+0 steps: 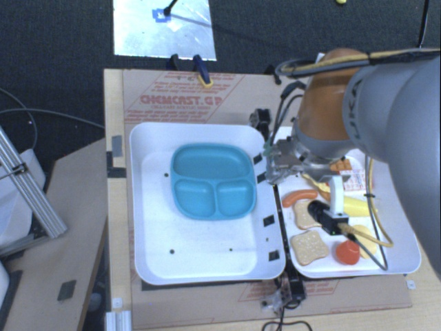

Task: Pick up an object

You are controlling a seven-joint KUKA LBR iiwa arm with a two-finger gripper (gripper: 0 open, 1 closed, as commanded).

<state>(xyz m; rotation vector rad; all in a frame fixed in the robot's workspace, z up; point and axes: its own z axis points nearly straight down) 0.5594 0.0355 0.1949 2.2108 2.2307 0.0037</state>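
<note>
Bins sit side by side on the counter [172, 92]. Left bin [148, 254] holds a blue divided plate [210, 181]. Right of that plate, the right bin [406, 254] holds toy food (sausage [300, 197], toast slice [309, 247], tomato [348, 252], banana [362, 205]). Pincer [275, 163] hovers at the plate's right, its state impossible to tell.

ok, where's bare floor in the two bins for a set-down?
Left bin: open floor along the near wall in front of the blue divided plate, plus a strip on its left. Right bin: crowded, with toast slice, sausage, tomato and banana packed together under the arm.
</note>
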